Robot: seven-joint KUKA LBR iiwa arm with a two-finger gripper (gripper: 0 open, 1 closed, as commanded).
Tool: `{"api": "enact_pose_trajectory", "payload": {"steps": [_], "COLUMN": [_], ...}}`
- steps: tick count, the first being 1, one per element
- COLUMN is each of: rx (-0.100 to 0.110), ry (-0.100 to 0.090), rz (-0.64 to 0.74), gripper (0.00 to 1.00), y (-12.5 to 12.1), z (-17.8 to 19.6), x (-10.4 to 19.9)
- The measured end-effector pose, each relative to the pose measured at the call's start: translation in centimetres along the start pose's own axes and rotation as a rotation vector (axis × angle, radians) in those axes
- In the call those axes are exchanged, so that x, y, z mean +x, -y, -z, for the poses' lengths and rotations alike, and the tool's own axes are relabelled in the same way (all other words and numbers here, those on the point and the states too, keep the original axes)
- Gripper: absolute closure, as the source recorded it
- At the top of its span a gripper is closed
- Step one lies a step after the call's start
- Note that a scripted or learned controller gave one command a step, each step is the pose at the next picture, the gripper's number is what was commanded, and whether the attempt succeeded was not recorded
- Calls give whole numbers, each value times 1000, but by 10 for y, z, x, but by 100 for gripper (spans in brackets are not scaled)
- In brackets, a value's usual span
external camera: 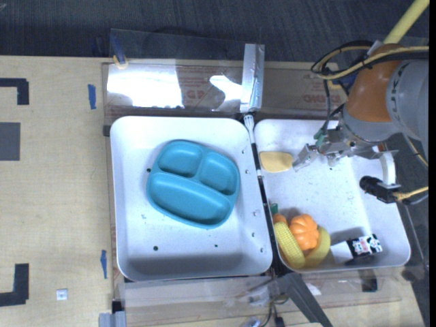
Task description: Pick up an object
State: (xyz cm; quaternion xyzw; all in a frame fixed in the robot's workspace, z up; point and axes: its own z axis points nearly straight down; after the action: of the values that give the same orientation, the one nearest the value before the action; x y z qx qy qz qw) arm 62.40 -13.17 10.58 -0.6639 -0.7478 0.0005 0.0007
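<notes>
My gripper (315, 157) hangs over the back half of the right bin (381, 213), below the arm's orange band (368, 94). It is open, with nothing between its fingers. One fingertip (299, 161) sits just right of a pale yellow piece (275, 161) that lies at the bin's back left, close to it but apart. At the bin's front left an orange pumpkin (304, 229) rests on a yellow corn cob (287, 245) and a yellow banana (321, 245). A small black and white object (364, 246) lies at the front right.
A blue divided plate (193, 182) lies in the left bin (129, 203). A clear plastic sheet with a metal strip (253, 77) stands behind the bins. Cables (340, 60) loop above the wrist, and a black fitting (376, 188) juts over the right bin's right side.
</notes>
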Motion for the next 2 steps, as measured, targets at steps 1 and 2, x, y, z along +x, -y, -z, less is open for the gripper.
{"api": "enact_pose_trajectory", "payload": {"steps": [1,2], "rx": [-5,1], "ry": [2,-2], "rz": [37,223], "gripper": [0,0], "y": [-41,-12], "z": [18,-16], "x": [-31,25]}}
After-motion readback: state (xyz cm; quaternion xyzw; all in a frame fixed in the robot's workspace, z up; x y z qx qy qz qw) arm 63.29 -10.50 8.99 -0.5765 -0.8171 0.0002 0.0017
